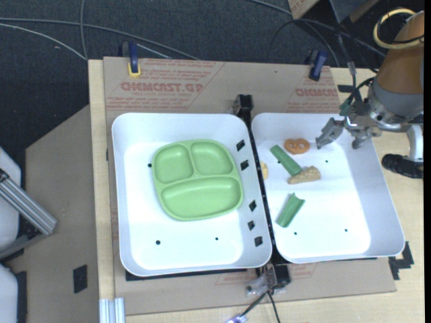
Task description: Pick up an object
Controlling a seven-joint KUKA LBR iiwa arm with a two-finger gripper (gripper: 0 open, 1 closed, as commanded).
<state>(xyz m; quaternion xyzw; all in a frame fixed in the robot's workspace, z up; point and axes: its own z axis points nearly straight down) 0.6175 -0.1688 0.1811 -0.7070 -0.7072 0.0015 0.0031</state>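
**Gripper poised over right bin, nothing grasped**

Across the middle of the frame: a brown bench board (202, 79) printed with red lettering, clamped at its upper edge by a blue clamp (135, 58) at upper left and another (317, 64) at upper right. Dark floor with looping cables (87, 19) along the top of the frame.

On the board, side by side and touching along a black-clipped seam at centre: left white bin (135, 247) and right white bin (363, 227).

In the left bin, centre-left of the frame: a light green divided plate (196, 179), three compartments, lying flat, slightly rotated.

At the right edge, upper half: the grey arm (404, 79) with its orange band, reaching in over the right bin's upper right corner. Below it, the gripper (343, 132), fingers spread apart and pointing down-left, gripping nothing, hanging just right of the small items.

In the right bin, upper-left part, from largest down: a green bean-like piece (290, 210) lying diagonally near the bin's middle; a second, longer green strip (284, 159) slanting just above it; a tan bread-like lump (306, 175) touching the lower end of that strip; an orange pretzel-shaped piece (296, 145) just beside the strip's upper end, nearest the gripper yet apart from it. A small pale item (264, 172) at the seam between bins, too small to identify.
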